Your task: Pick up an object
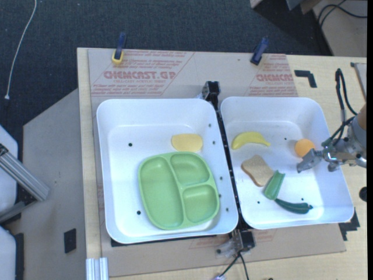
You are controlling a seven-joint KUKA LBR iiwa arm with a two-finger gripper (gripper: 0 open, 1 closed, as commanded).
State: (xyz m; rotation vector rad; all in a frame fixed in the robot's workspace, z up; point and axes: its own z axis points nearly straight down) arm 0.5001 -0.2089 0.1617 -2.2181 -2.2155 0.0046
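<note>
Nearest the lens, at the front of the right bin (326, 212), lies a dark green chili pepper (294, 206), below and a little left of the jaws, with a lighter green cucumber piece (273, 185) touching its upper left end. A slice of bread (257, 170) sits just beside that piece, further left of the jaws, and a yellow banana (249, 139) lies above the bread, near the bin's left wall.

From the right edge the grey arm reaches in low over the right bin, its gripper (319, 157) pointing left. Its jaws look spread apart, one finger (307, 164) slanting down-left; nothing sits between them. An orange ball (304, 147) lies just above and left of the jaws, close to them, though contact cannot be judged.

Well left of the jaws, the left bin (116, 156) holds a green divided plate (178, 189) and a pale yellow piece (187, 142) beside its upper rim. Both bins rest on the counter (175, 69).
</note>
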